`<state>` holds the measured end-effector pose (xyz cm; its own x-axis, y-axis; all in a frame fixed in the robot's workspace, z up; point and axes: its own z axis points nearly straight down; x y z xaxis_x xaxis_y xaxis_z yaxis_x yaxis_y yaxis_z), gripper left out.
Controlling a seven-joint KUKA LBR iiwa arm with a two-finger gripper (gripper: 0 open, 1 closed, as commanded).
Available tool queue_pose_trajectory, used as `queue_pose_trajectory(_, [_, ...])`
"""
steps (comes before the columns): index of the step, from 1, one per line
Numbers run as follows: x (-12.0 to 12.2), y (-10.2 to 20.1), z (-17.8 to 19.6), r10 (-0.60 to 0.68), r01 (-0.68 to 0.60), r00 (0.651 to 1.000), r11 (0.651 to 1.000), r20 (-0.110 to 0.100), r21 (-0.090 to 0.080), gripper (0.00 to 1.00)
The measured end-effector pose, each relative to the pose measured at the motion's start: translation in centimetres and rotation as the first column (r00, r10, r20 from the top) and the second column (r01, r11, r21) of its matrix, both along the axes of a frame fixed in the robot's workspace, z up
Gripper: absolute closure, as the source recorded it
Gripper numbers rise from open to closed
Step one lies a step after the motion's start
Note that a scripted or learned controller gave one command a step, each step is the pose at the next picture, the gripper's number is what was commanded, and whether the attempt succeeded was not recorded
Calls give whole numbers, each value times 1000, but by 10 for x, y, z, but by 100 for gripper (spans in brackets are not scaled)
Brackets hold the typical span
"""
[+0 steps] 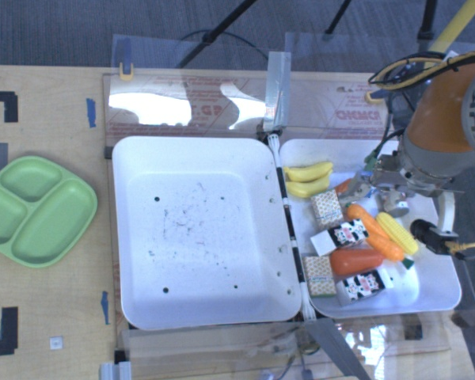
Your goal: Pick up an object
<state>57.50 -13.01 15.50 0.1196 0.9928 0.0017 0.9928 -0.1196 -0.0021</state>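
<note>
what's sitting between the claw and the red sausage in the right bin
The carrot and corn cob lie between the claw and the red sausage, with the carrot resting against it.

Red mirrored lettering on the clear plastic back panel (pixel 356 113), unreadable. Black-and-white cartons (pixel 350 233) possibly carry print, too small to read.

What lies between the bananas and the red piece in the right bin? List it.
In the camera view, a small tan box and a black-and-white carton lie between the bananas and the red piece.
</note>
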Motion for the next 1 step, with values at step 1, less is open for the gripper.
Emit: queue_pose_trajectory(1, [34,-25,-62,77,-77,997,997,1,0,0])
